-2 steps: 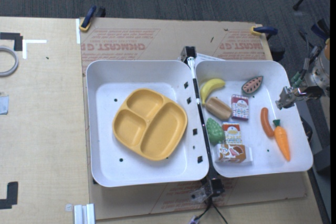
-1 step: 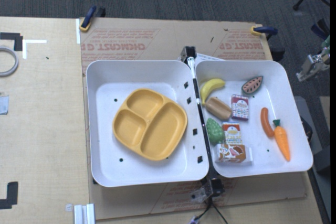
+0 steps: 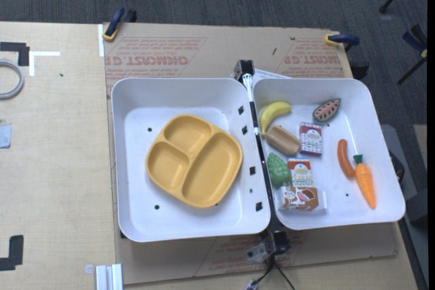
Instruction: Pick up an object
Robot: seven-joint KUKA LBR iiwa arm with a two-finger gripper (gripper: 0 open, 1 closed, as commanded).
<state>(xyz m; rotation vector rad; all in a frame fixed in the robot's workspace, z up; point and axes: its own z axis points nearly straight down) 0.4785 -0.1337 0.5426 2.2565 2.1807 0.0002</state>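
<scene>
The right bin (image 3: 370,112) holds several toy foods. A yellow banana (image 3: 272,113) lies at its upper left, with a hot dog bun (image 3: 282,140) just below it. A green leafy piece (image 3: 277,169) sits by the bin's left wall. Two small cartons, one maroon (image 3: 310,138) and one orange and white (image 3: 300,173), lie in the middle, and a flat brown packet (image 3: 302,198) lies near the front. A pink and green slice (image 3: 327,109) rests at the back. A red sausage (image 3: 346,158) and an orange carrot (image 3: 366,184) lie on the right.
The left bin (image 3: 129,166) holds a yellow three-compartment plate (image 3: 194,159). Both bins rest on a cardboard sheet (image 3: 204,51) clamped to the wooden bench. Black clips (image 3: 244,68) join the bins along the middle seam.
</scene>
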